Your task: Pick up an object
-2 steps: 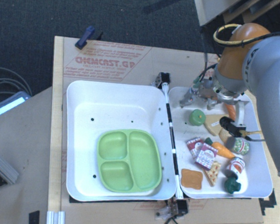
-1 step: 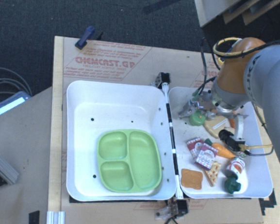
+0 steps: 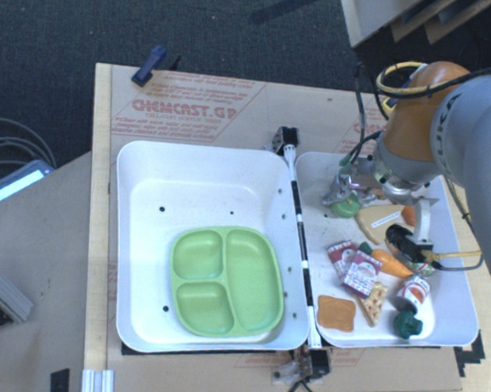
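My gripper (image 3: 345,191) is low over the far left part of the right bin (image 3: 460,325), reaching in from the right. A small green object (image 3: 344,209) lies right beneath it, touching or nearly touching the metal tip; I cannot tell whether it is held. Further forward in that bin lie two red packets (image 3: 354,267), an orange carrot (image 3: 391,263), a tan cracker (image 3: 374,303), a brown toast slice (image 3: 335,312), a red-and-white bottle (image 3: 415,291) and a dark green piece (image 3: 405,324).
The left bin (image 3: 145,174) holds a light green divided plate (image 3: 225,280) in its front half. A pale flat piece (image 3: 373,222) and an orange item (image 3: 409,215) lie just right of the gripper. The bins' shared rim (image 3: 298,230) runs close on its left.
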`<state>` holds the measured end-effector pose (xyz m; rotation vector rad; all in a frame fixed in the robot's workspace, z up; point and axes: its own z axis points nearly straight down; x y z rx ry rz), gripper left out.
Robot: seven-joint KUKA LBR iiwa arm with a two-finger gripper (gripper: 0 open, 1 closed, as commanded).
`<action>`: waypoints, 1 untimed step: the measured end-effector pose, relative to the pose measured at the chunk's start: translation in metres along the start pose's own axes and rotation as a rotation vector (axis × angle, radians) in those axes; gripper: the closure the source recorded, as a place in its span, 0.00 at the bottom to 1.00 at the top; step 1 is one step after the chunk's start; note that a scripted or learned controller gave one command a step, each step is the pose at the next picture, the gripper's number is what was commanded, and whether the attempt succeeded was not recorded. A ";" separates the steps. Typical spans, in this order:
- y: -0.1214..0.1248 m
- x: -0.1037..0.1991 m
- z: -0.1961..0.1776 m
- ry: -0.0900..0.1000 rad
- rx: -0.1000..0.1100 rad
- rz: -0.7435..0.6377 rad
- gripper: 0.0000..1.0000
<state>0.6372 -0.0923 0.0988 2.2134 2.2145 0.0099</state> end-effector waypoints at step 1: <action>-0.016 0.073 -0.087 0.004 0.010 -0.001 1.00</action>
